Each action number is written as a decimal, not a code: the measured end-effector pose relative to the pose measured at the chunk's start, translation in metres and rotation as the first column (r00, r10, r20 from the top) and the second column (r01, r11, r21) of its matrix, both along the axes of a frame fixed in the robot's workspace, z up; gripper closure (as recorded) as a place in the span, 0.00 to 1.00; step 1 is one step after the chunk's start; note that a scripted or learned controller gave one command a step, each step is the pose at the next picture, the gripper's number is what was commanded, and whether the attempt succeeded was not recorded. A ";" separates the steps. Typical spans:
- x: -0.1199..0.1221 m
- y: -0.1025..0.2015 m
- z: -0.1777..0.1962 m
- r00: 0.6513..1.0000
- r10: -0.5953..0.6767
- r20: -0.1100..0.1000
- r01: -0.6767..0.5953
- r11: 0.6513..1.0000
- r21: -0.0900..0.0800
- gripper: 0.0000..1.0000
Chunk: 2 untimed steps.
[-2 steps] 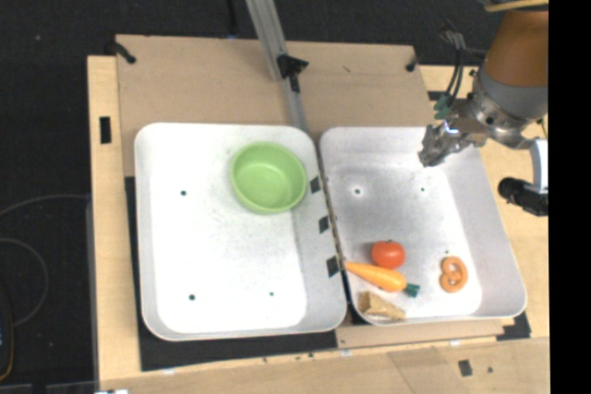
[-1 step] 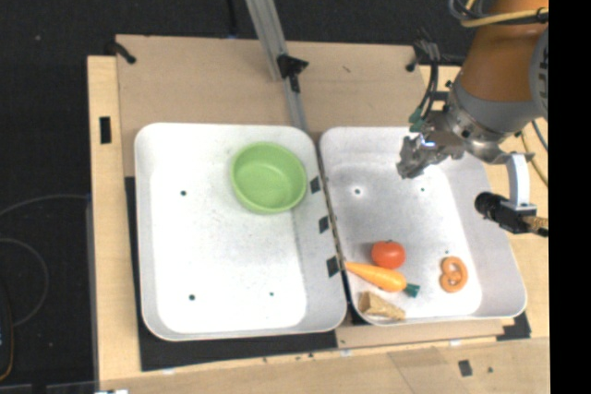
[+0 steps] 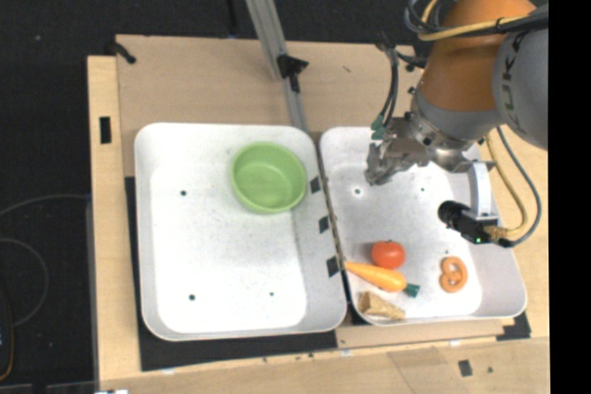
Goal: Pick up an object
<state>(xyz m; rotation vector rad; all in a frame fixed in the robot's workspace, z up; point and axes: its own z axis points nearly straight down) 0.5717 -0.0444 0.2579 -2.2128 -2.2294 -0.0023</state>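
My gripper [image 3: 377, 169] hangs over the far left part of the right bin [image 3: 420, 198], with nothing seen between its fingers. A red tomato [image 3: 389, 254] lies nearer the front of that bin. Just in front of it rests an orange carrot [image 3: 377, 275] with a green tip. A tan bread piece [image 3: 380, 306] sits at the front rim. An orange pretzel [image 3: 452, 274] lies to the right of the tomato. In the left bin [image 3: 203, 272] a green bowl [image 3: 268, 177] stands at the far right.
A grey metal post [image 3: 263, 5] slants up from the far edge between the bins. The arm's orange wrist band [image 3: 466, 41] and cables hang over the right bin's far right side. Wooden bench [image 3: 203, 88] surrounds both bins.
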 end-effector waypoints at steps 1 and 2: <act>-0.019 0.047 -0.015 1.000 -0.002 -0.001 0.002 1.000 -0.001 1.00; -0.046 0.099 -0.011 1.000 -0.004 -0.001 0.004 1.000 0.000 1.00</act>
